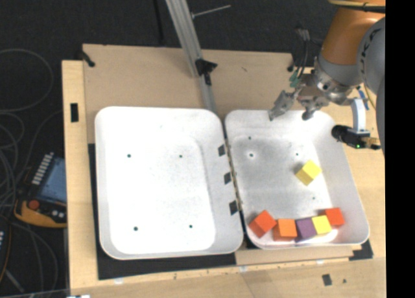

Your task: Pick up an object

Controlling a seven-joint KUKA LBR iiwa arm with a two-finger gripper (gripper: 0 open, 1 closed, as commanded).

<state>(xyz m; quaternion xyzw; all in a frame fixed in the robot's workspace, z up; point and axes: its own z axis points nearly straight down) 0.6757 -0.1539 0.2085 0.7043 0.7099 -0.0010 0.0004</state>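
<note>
A lone yellow cube (pixel 308 172) lies tilted in the middle right of the right bin (pixel 259 136). Along that bin's near wall sits a row of blocks: a red-orange one (pixel 262 223), an orange one (pixel 286 227), a purple one (pixel 305 228), a yellow one (pixel 321 225) and a red one (pixel 334 216). My gripper (pixel 293 109) hangs open over the bin's far edge, well above and behind the lone cube, with nothing between its two spread fingers.
The left bin (pixel 162 180) lies beside the right one, joined by dark clips (pixel 228 177). A slanted metal post (pixel 188 37) rises behind the bins. Cables and a handheld pendant (pixel 45 190) lie off the bench's left side.
</note>
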